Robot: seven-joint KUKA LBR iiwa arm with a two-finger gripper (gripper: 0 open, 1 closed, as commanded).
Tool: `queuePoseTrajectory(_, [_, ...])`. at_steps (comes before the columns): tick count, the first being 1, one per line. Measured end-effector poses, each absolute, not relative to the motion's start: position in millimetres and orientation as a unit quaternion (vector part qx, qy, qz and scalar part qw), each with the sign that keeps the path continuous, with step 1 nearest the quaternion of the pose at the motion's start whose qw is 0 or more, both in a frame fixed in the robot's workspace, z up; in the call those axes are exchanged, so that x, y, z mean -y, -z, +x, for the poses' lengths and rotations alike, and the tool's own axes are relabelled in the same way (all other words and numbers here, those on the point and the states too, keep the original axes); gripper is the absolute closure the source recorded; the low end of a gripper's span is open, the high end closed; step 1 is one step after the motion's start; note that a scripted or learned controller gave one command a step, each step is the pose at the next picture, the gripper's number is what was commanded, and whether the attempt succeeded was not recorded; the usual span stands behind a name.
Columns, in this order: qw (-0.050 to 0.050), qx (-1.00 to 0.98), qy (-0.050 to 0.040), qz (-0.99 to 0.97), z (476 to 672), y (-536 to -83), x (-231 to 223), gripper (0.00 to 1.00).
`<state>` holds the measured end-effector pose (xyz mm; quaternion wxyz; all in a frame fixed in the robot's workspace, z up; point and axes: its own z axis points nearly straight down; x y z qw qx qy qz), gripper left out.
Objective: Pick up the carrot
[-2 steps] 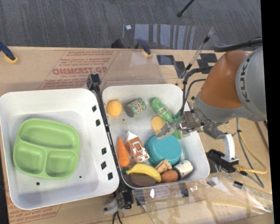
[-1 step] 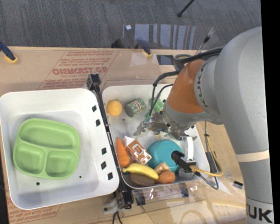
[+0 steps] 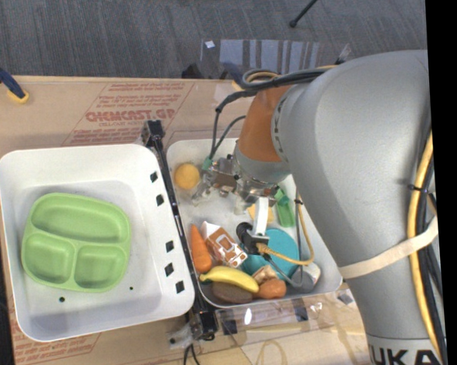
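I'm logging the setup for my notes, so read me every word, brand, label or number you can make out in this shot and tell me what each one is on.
"CHEMCAST GP": large red print on the brown cardboard sheet under the bins.
Smaller red lines around it on the same sheet: too blurred to read.
"UKA": white letters on the arm's grey base, cut off at the frame's bottom.
Small food box in the right bin: print too small to read.

Dark grey ribbed carpet floor (image 3: 88, 28) across top. Brown cardboard sheet (image 3: 93, 109) with red print covers bench under bins. Blue-and-yellow clamp (image 3: 10, 85) grips cardboard's top-left edge. Thin dark rod (image 3: 314, 3) slants over floor, upper right. Clear plastic piece (image 3: 267, 56) beyond cardboard's far edge. Lighting even, soft.
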<state>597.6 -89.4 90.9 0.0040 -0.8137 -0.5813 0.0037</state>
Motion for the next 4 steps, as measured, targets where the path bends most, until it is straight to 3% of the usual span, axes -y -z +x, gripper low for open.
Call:
queuePoseTrajectory(1, [0.004,0.739,-0.0032,-0.673,543.4,-124,125,0.0])
queuePoseTrajectory(2, [0.003,0.648,-0.0026,-0.762,596.3,-94,92,0.0])
queuePoseTrajectory(3, [0.004,0.826,-0.0033,-0.564,573.7,-92,156,0.0])
queuePoseTrajectory(4, [0.004,0.654,-0.0013,-0.756,533.5,-91,105,0.0])
